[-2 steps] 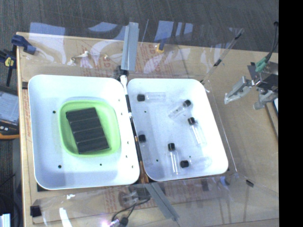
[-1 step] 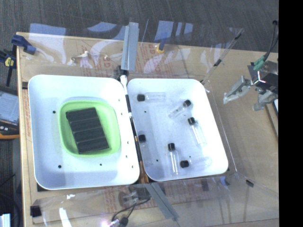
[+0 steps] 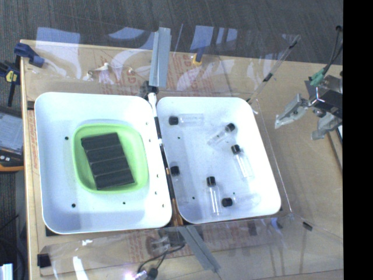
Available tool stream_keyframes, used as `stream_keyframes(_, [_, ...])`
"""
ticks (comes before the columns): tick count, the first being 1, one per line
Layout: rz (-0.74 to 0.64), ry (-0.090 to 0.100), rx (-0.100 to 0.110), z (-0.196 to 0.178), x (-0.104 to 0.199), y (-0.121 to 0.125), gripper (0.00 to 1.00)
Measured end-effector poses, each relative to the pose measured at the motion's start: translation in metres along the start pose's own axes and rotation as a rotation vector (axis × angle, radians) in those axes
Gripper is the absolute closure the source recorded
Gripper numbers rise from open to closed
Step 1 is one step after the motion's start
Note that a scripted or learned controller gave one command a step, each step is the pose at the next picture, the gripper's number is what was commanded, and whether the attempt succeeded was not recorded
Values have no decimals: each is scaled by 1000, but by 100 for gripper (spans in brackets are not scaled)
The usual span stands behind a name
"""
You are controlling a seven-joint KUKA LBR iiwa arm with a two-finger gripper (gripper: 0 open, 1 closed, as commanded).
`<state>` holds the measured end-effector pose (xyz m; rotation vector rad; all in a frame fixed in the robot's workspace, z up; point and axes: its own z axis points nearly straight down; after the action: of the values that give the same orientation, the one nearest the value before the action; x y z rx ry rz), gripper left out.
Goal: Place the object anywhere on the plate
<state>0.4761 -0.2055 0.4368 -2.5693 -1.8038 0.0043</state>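
Green plate (image 3: 135, 150) sits in the left bin (image 3: 52, 156), carrying a dark ribbed rectangular block (image 3: 107, 160) that lies tilted across its middle. Right bin (image 3: 256, 156) holds several clear vials with black caps: one (image 3: 221, 134) toward the far side, one (image 3: 241, 160) right of centre, one (image 3: 212, 193) near the front, another (image 3: 185, 120) along the far left, and one (image 3: 239, 201) at the near right. Gripper (image 3: 303, 112) is stationed outside the bins, over the bare bench (image 3: 309, 185) at far right, well apart from the vials. Its fingers stand apart, with nothing between them. No vial rests on the plate.
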Motion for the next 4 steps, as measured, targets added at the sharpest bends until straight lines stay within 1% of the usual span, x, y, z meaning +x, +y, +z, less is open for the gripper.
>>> stream_keyframes(1, [134,-2,-4,-5,1,0,0])
stream_keyframes(2, [153,-1,-2,-5,4,-1,0])
stream_keyframes(3, [209,0,0,0,2,-1,0])
stream_keyframes(4, [782,2,-3,-5,4,-1,0])
